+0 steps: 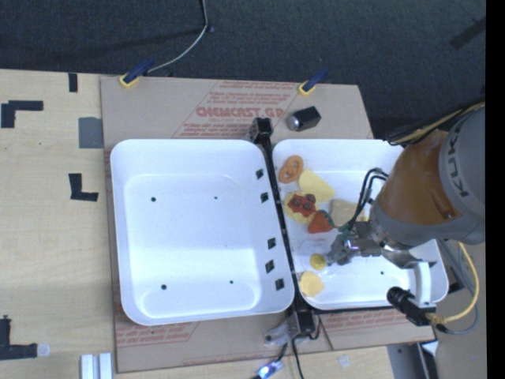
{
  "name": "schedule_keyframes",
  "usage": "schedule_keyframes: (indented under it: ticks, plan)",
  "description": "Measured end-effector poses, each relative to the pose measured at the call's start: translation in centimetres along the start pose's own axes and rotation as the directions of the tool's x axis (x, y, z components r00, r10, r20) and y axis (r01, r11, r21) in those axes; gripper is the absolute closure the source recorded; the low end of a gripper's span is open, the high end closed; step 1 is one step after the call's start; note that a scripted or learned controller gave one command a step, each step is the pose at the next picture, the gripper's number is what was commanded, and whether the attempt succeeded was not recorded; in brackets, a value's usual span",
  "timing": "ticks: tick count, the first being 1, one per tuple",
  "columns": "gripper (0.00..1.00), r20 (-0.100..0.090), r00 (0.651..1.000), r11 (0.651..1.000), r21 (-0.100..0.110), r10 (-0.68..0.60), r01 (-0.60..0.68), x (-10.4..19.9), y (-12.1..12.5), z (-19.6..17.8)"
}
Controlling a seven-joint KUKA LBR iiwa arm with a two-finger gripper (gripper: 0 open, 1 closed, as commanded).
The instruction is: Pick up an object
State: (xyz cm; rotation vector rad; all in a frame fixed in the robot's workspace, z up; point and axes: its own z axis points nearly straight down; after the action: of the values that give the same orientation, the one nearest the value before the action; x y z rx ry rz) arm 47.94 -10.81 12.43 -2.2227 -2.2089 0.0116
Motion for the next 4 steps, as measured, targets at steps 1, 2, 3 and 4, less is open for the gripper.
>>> schedule_keyframes:
  ticks: [1,2,3,4]
  plan:
    - [1.00,0.000,1.000,1.000,-0.009,-0.008,0.008,1.3,2.5,0.1]
    - [0.00,-0.001,1.000,1.000,-0.008,-0.007,0.007,1.2,2.4,0.0]
    - [0.00,0.002,1.000,1.000,-0.015,-0.009,0.009,1.0,11.0,3.9]
    - [0.00,0.005,1.000,1.000,-0.024,-0.008,0.008,1.2,9.8,3.5]
